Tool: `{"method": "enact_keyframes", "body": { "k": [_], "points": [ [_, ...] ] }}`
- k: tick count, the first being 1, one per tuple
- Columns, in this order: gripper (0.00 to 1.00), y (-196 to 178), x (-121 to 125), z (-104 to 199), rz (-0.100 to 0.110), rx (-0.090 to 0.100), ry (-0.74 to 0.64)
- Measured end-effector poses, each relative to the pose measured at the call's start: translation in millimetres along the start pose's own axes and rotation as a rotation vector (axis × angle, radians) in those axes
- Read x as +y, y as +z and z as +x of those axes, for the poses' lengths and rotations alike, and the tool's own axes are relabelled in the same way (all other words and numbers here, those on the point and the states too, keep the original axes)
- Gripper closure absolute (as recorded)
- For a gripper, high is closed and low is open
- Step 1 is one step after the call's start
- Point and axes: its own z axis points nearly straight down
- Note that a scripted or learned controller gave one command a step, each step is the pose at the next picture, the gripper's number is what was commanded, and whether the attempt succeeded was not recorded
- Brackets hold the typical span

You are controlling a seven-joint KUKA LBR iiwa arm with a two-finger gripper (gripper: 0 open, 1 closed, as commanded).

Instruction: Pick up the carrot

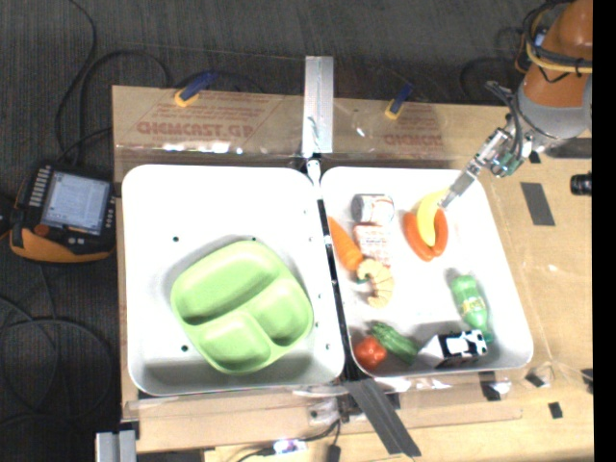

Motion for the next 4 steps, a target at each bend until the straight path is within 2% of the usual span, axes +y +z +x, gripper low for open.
{"method": "enact_keyframes", "body": {
  "k": [1,2,3,4],
  "points": [
    [0.00,64.5,9.4,41.8,-0.006,0.002,-0.683],
    [0.00,109.9,-0.3,14.8,-0.006,-0.005,-0.935],
    [1.00,98.2,4.1,14.8,-0.017,-0.013,-0.934],
    [1.00,-58.2,11.2,68.3,-0.011,0.000,-0.839]
  ]
}}
